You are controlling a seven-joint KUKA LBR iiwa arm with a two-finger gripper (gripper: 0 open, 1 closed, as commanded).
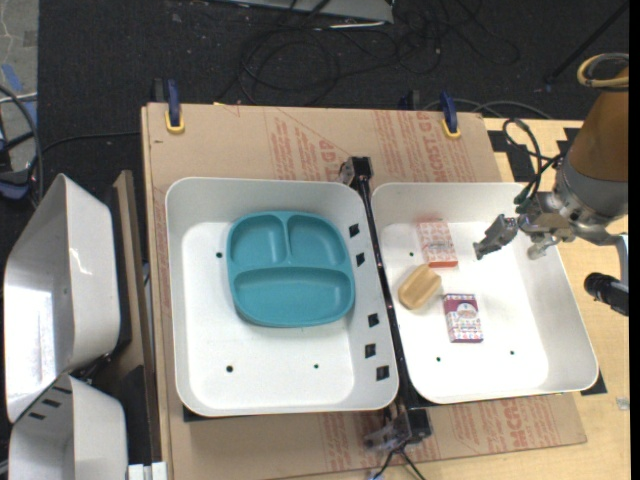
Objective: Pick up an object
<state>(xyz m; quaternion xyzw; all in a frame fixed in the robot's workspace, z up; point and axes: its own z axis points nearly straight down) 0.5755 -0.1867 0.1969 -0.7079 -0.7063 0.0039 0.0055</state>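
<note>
1. Hovering over the upper right of the right-hand white bin (560,298): end effector (515,240), fingers spread apart, nothing between them.
2. Reaching in from the right edge, grey arm (590,193) with its orange band (607,133) above the wrist.
3. Lying flat in the right-hand bin, near its left wall: pink-and-white small packet (437,243), just left of the dark fingertip (487,245) and apart from it.
4. Sitting just below that packet, tilted on a diagonal: tan oblong block (420,288), sponge or bread-like, cannot tell which.
5. Resting right of and slightly below the tan block, close but not touching: dark red patterned box (463,318), printed face up.
6. Filling the middle of the left-hand white bin (200,368): teal divided plate (291,268), two small compartments at the top, one wide compartment below, upright and flat.
7. Running down the seam between the two bins: line of small black clips (372,320).
8. Carrying both bins: brown cardboard-covered tabletop (300,143), red printing across it, blue-and-yellow clamps at the far edge, one at left (174,110) and one at right (449,116).
9. Trailing over the dark floor (90,48) beyond the tabletop: loose black cables (290,43).
10. Stacked off to the far left, well apart from the bins: spare white tubs (55,298), tipped on their sides.
</note>
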